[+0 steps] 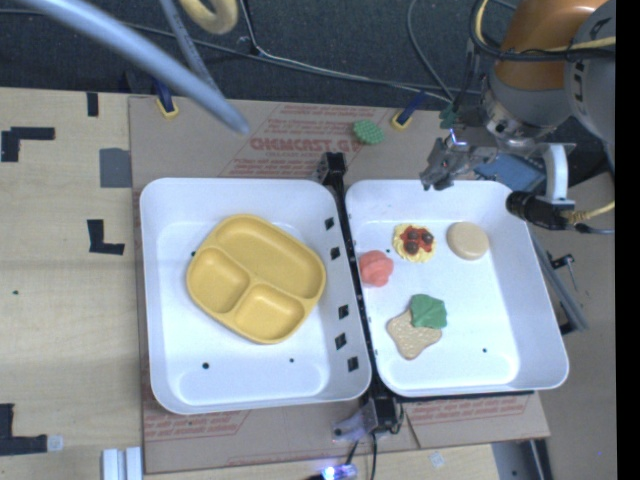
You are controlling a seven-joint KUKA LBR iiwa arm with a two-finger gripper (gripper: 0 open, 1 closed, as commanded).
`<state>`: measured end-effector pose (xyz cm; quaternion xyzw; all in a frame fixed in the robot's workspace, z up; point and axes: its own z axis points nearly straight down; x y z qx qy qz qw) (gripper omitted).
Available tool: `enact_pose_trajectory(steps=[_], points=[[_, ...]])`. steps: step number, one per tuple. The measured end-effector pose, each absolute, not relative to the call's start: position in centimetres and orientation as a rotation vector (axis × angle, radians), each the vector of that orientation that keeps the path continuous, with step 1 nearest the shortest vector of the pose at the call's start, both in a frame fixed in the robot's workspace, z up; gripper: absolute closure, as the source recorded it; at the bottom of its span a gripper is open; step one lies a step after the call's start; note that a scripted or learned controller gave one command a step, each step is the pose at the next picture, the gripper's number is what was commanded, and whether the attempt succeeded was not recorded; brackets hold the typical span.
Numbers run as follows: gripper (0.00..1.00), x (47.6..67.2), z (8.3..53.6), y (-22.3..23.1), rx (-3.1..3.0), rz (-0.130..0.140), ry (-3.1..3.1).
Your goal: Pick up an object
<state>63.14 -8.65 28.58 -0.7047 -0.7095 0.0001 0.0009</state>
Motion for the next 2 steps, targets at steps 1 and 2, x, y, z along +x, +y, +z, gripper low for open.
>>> enact_pose_trajectory(steps=[1,2], points=[[1.00,63.3,26.9,-4.3,-2.214,0.002,-2.225],[1.00,63.8,26.8,0.6,-2.214,0.000,-2.227]])
